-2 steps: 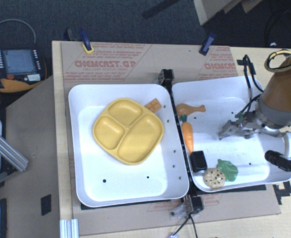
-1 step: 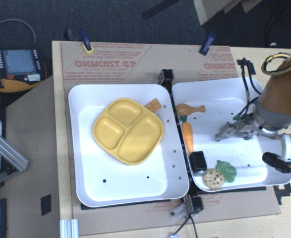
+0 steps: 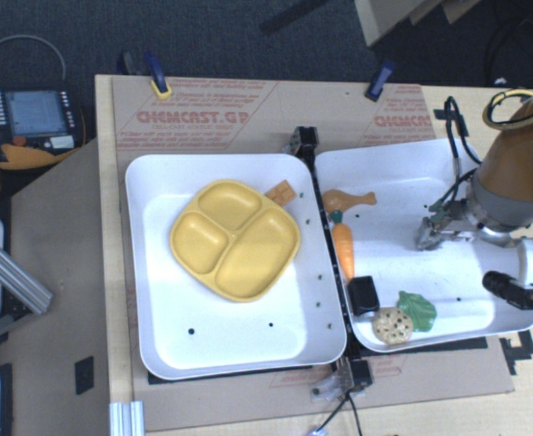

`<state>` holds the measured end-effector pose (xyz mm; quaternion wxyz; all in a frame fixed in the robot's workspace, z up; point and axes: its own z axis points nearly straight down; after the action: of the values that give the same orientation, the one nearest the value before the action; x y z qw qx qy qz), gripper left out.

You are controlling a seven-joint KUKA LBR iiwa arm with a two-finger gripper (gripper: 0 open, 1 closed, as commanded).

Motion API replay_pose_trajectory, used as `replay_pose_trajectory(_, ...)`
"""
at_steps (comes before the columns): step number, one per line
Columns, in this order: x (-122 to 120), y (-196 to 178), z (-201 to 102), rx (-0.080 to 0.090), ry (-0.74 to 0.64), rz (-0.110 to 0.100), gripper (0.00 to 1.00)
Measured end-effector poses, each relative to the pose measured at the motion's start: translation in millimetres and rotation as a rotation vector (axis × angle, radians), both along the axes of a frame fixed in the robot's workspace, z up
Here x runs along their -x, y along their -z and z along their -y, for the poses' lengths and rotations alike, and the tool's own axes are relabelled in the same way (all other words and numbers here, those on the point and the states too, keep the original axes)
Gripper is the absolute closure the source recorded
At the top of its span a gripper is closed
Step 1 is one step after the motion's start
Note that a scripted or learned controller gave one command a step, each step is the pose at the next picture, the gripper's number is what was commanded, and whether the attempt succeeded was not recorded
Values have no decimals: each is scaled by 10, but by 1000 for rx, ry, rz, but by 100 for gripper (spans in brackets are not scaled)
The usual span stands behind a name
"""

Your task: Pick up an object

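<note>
The right bin (image 3: 402, 175) holds a brown toy drumstick (image 3: 348, 200), an orange carrot (image 3: 342, 251), a black block (image 3: 364, 295), a speckled cookie (image 3: 392, 325) and a green leaf (image 3: 419, 309). My gripper (image 3: 432, 234) is low over the right half of this bin, above bare white floor. It is well to the right of the carrot and above the leaf in the view. Nothing is seen in its grasp. The orange-banded arm (image 3: 511, 175) comes in from the right edge.
The left bin (image 3: 239, 334) carries a yellow divided plate (image 3: 234, 240), with a small brown piece (image 3: 281, 193) at the plate's upper right corner. A black divider (image 3: 325, 243) runs between the bins. Cables (image 3: 457, 143) hang beside the arm.
</note>
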<state>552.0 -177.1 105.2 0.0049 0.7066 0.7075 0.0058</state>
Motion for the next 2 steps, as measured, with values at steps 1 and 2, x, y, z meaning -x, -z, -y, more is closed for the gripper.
replay_pose_trajectory(1,-59,-622,5,4,0,-10,100)
replay_pose_trajectory(2,-52,-1261,20,5,0,-8,100)
